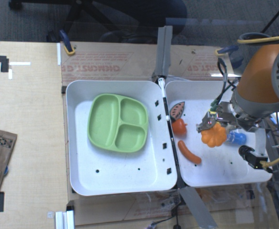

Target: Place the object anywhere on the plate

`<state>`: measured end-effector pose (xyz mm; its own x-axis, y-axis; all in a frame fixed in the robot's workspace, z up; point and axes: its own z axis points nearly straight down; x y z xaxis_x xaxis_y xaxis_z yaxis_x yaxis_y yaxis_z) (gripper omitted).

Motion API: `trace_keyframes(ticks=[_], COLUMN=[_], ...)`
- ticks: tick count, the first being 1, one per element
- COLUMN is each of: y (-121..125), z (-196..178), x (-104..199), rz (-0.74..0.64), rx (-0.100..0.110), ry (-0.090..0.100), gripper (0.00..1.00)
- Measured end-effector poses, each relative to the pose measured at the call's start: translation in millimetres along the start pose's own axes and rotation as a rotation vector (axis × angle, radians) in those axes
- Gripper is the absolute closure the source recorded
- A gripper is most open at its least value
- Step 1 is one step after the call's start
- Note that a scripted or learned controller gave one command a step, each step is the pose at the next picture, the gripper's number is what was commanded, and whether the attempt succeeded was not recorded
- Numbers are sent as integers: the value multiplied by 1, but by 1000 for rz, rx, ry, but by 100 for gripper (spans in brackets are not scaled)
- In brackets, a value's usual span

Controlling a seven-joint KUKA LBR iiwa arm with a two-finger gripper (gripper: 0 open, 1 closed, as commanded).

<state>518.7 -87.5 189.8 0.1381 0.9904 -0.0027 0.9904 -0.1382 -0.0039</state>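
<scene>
Over the right bin, the gripper hangs low, its tip just above and touching the far left edge of an orange pumpkin-shaped toy; whether the jaws are open or closed cannot be told from this slant, and the toy may simply lie under them. Just right of the pumpkin lies a small blue item. Left of it sit a red tomato-like toy, a watermelon slice farther back, and an orange-red sausage nearer. Well apart, in the left bin, the green divided plate lies flat. Both bins rest on the worktop.
</scene>
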Motion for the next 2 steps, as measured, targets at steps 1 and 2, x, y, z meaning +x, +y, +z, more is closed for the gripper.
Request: trace_keyframes(ticks=[1,2], y=[27,30], z=[0,0], x=[88,160], rz=[245,170], rx=[2,1], ry=[-1,-1], gripper=[100,100])
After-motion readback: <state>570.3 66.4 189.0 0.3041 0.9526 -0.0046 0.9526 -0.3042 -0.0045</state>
